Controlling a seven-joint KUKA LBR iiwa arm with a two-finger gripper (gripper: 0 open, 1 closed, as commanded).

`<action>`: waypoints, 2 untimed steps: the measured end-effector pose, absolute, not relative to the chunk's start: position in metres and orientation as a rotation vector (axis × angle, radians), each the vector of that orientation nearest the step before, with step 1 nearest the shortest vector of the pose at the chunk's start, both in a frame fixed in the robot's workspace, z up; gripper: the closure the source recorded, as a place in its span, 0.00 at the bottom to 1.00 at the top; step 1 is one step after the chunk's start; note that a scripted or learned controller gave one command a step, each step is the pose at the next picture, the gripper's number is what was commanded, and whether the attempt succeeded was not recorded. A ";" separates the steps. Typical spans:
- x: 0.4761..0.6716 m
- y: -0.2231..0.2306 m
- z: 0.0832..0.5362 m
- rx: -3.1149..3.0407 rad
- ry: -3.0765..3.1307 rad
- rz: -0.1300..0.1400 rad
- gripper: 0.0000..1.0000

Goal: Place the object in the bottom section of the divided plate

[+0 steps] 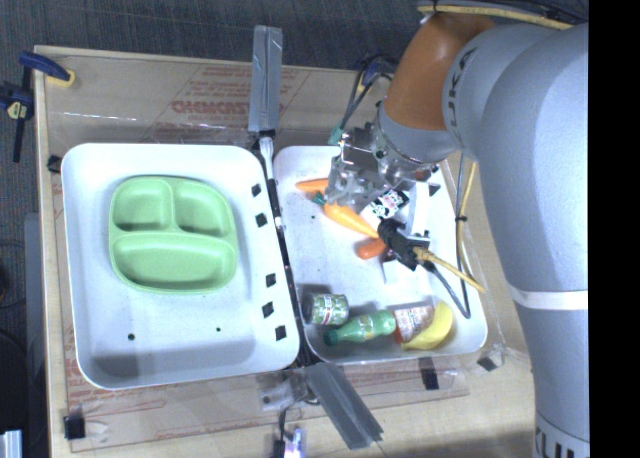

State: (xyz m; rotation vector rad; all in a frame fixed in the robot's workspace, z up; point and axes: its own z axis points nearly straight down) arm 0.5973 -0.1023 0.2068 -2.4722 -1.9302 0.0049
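Observation:
A green divided plate [172, 233] lies in the left bin [90, 326], with two small sections at the top and one long section at the bottom. My gripper [345, 189] is low in the right bin [462, 338], over its upper part. Right below it lies an orange carrot [349, 219], touching or nearly touching the gripper body. A second orange carrot piece [311, 186] sits just left of the gripper, and another orange piece [371, 249] lies lower right.
Along the right bin's front edge lie a small can [327, 308], a green bottle [362, 327] and a yellow banana [435, 327]. A grey divider rail [266, 76] with black clips runs between the bins. Cables hang off the arm's wrist [455, 271].

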 end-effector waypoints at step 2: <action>0.580 0.018 0.211 -2.212 -2.227 0.004 1.00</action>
